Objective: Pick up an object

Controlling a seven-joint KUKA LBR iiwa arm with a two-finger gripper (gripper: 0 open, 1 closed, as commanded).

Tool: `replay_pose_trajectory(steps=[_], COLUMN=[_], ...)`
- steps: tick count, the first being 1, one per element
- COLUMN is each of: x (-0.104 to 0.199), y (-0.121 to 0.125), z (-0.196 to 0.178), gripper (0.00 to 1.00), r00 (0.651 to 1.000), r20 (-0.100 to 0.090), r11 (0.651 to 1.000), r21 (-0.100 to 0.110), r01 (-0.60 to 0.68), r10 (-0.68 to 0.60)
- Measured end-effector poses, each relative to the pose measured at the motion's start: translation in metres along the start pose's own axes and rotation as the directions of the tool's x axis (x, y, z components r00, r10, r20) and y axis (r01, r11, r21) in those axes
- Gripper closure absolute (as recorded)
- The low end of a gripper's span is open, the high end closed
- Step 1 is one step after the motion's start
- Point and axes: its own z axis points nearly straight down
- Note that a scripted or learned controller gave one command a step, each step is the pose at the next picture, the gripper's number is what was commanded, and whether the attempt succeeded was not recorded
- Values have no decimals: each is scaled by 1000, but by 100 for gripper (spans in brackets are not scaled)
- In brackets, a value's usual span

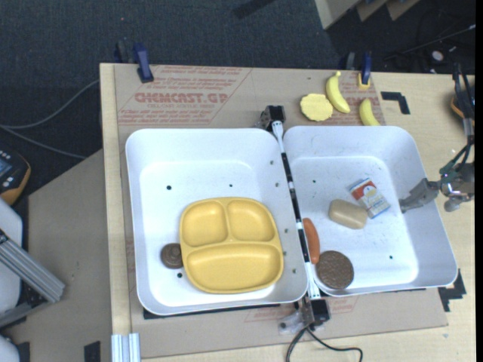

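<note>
1. In your left shallow white bin (pixel 151 157) sits a yellow three-compartment plastic tray (pixel 229 244), with a small brown round disc (pixel 171 256) touching its left edge.
2. The right white bin (pixel 392 145) holds an orange carrot-like stick (pixel 311 238), a brown round cookie (pixel 335 269), a tan oval lump (pixel 348 215) and a small red-and-white carton (pixel 369 197).
3. The end effector (pixel 419 194) hovers at that bin's right wall; you cannot tell its finger state. The carton lies just to its left, long axis slanting.
</note>
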Motion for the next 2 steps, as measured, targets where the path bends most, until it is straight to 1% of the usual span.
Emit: replay_pose_trajectory(steps=[1,2], x=[-16,43], y=[38,99], z=[175,169], gripper=[0,0], r00=[1000,1000], r20=[0,0], r11=[1000,1000], r21=[0,-6], r01=[2,8], r10=[-2,-8])
